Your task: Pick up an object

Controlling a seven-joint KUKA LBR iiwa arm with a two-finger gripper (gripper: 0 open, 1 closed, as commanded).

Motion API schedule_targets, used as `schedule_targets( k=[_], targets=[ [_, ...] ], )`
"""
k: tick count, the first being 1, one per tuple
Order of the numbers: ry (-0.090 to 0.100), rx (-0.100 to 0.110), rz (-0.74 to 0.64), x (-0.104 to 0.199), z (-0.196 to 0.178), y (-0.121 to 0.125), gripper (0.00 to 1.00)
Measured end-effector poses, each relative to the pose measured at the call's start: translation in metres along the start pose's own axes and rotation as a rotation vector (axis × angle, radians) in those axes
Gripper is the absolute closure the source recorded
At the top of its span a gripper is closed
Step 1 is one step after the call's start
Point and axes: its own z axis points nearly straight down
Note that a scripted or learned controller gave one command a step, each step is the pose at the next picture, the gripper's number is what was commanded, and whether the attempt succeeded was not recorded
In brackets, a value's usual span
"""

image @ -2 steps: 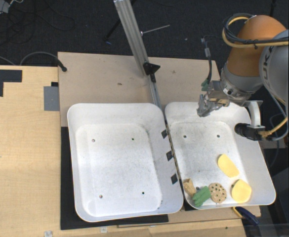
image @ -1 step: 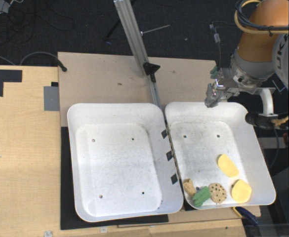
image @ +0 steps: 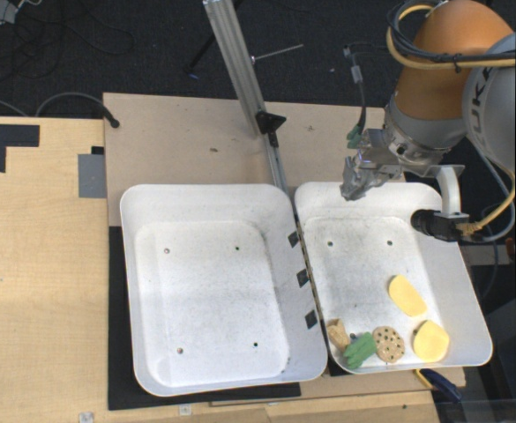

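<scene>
The gripper (image: 356,186) hangs over the far rim of the right bin (image: 363,245); whether it is open or closed cannot be told, and nothing is seen in its grasp. All objects lie well apart from it, at the near end of that bin: two yellow pieces (image: 407,295) (image: 430,341), a round cookie (image: 387,344), a green item (image: 360,351) and a tan piece (image: 337,333). The left bin (image: 209,293) adjoins it on the worktop (image: 37,263).
</scene>
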Motion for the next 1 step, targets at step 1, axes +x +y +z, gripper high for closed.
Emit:
schedule_targets(
  k=[1],
  targets=[
    [0.0, 0.002, 0.0, 0.0425, 0.0059, -0.0285, 1.0]
  ],
)
